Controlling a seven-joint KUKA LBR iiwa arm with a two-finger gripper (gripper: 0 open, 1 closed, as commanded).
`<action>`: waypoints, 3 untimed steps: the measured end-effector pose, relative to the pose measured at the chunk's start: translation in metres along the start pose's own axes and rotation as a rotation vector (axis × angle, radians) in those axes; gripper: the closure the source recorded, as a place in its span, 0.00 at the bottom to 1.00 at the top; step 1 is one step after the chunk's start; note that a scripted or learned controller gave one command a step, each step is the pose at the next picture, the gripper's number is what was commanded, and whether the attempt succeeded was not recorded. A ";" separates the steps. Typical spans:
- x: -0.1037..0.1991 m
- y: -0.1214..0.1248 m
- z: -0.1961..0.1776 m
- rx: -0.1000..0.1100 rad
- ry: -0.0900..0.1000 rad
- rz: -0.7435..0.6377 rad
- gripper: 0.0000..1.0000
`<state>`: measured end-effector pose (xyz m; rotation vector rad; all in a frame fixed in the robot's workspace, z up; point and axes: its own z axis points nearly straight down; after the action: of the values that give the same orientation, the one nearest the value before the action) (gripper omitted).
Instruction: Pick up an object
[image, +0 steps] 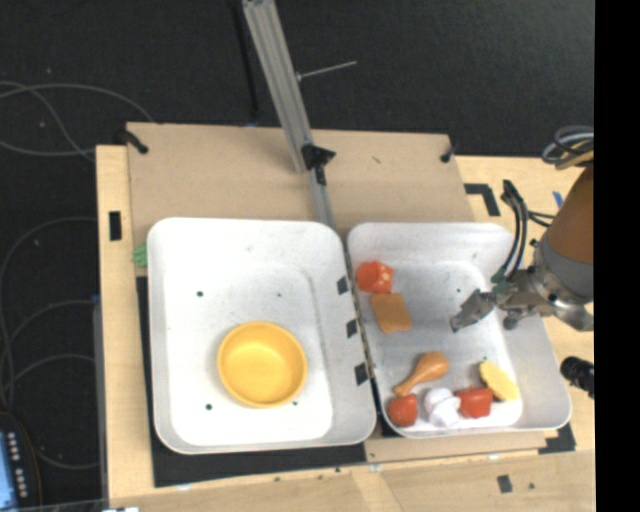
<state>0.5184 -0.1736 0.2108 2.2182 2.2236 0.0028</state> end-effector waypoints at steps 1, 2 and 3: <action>0.000 0.000 0.000 0.000 0.000 0.001 0.00; 0.006 0.004 0.047 0.005 -0.002 0.005 0.00; 0.007 -0.007 0.099 0.004 -0.001 0.003 0.00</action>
<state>0.5114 -0.1667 0.1118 2.2235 2.2216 -0.0031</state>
